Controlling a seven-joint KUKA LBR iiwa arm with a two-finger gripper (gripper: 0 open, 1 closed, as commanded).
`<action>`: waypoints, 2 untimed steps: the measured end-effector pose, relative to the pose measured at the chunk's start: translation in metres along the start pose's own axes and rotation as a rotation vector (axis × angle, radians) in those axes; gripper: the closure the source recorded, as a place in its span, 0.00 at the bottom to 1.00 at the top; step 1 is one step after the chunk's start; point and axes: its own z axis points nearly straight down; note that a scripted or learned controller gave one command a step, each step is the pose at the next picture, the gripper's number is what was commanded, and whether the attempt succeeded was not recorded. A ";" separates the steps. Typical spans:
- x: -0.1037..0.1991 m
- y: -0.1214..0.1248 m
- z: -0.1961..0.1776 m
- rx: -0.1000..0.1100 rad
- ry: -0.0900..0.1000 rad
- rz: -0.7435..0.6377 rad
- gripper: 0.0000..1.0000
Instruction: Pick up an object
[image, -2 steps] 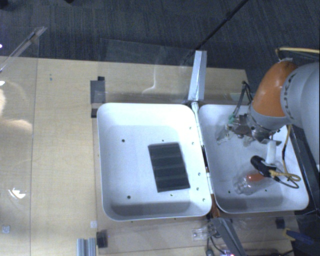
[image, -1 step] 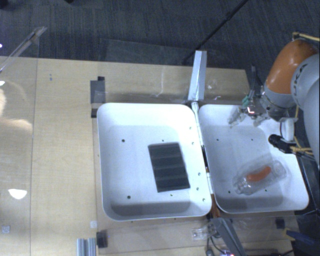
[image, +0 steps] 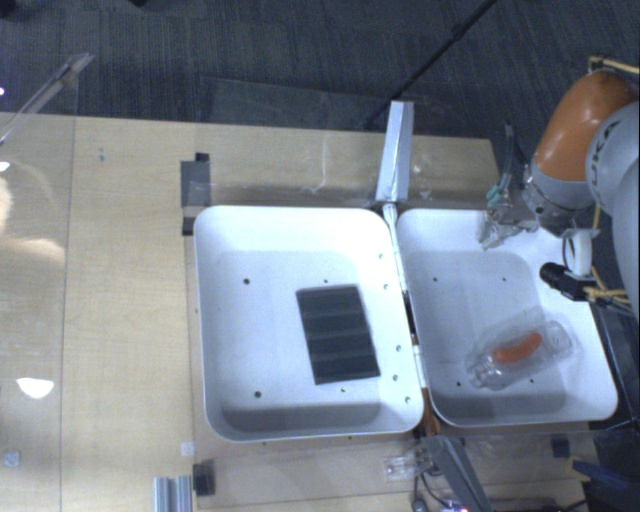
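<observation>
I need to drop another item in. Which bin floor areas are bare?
Left bin: bare floor all around the dark ridged pad, widest to its left. Right bin: bare centre and left; clear bottle crowds the near-right corner, claw hangs at the far edge.

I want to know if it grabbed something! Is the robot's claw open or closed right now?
Gripper: cannot be told, too small and blurry. It sits over the back edge of the right bin, apart from the clear bottle.
</observation>
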 end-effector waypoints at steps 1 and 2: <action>0.000 0.000 0.000 0.000 0.000 -0.001 0.00; -0.018 -0.074 0.028 0.006 0.001 0.080 0.00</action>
